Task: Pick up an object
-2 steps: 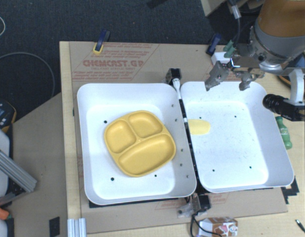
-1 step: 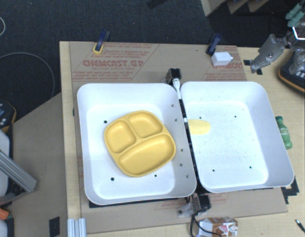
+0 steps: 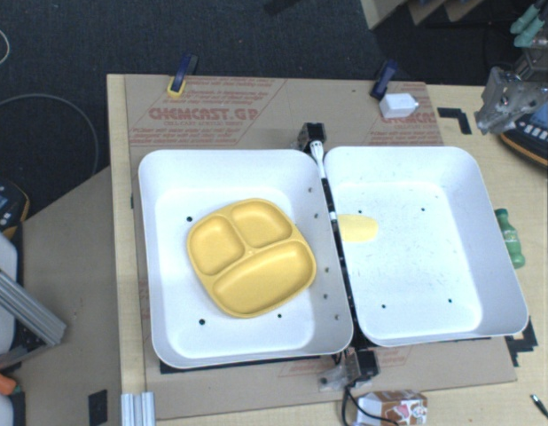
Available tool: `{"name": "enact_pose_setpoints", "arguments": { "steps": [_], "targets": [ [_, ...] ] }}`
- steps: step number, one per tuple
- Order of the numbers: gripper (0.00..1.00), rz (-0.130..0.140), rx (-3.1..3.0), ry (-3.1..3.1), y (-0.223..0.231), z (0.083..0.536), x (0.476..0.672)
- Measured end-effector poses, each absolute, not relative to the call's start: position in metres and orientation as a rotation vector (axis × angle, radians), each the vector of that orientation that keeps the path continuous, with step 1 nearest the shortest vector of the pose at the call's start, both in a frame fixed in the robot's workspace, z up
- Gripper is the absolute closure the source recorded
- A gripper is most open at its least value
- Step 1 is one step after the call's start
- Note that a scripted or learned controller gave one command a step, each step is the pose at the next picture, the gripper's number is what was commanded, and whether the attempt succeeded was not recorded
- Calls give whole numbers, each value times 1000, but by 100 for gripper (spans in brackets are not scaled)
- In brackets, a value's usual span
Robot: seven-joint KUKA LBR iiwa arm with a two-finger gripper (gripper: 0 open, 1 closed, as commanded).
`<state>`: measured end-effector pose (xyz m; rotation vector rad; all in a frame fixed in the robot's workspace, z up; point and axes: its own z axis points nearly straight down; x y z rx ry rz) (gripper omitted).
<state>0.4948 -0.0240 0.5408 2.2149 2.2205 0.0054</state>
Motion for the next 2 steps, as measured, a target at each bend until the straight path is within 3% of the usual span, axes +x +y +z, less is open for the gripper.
{"name": "enact_pose_setpoints", "arguments": {
  "steps": [1, 2],
  "targets": [
    [100, -16, 2225, 2232, 8, 419, 478],
    [100, 3, 2210, 2235, 99, 420, 485]
  ]
}}
